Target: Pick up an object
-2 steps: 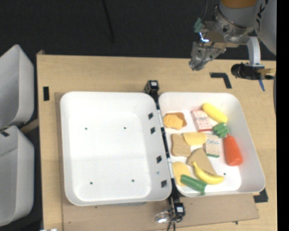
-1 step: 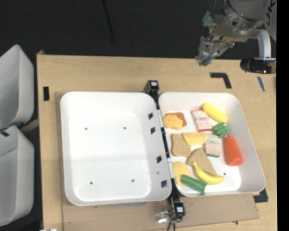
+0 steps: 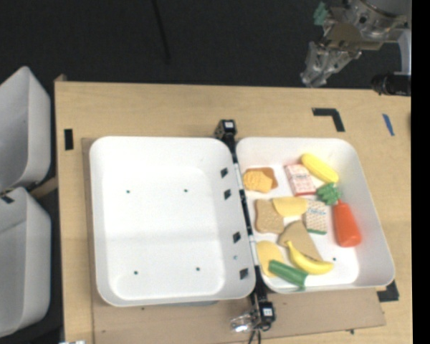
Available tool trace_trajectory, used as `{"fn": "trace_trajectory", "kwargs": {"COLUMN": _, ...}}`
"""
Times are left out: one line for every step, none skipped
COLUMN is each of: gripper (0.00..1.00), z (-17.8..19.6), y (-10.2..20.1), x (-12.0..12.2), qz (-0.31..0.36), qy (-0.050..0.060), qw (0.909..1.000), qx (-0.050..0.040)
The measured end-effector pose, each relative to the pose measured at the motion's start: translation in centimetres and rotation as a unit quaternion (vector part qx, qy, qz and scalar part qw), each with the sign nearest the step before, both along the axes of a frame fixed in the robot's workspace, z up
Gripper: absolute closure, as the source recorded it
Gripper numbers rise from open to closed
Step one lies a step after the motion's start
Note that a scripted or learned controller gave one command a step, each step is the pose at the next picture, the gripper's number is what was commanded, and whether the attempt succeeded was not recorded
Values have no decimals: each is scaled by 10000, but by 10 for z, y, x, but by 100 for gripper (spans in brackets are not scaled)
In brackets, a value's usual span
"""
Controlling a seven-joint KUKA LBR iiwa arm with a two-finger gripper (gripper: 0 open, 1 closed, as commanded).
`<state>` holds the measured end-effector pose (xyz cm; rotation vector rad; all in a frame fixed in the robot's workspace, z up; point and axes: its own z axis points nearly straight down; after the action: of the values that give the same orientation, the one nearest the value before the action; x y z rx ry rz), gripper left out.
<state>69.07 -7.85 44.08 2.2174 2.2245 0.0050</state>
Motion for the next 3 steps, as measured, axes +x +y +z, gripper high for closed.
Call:
{"fn": "trace_trajectory", "kwargs": {"gripper": 100, "z": 24, "y": -11, "x": 0, "qz": -5, "qy": 1, "qw": 10000, "qx": -2}}
{"fn": "trace_trajectory", "kwargs": {"gripper": 100, "z": 95, "y": -5, "x": -7, "qz": 26, "qy": -20, "qw": 10000, "qx": 5}}
{"fn": "trace_trajectory", "kwargs": {"gripper": 100, "z": 109, "y": -38, "x": -21, "qz": 1, "qy": 7, "qw": 10000, "qx": 5}}
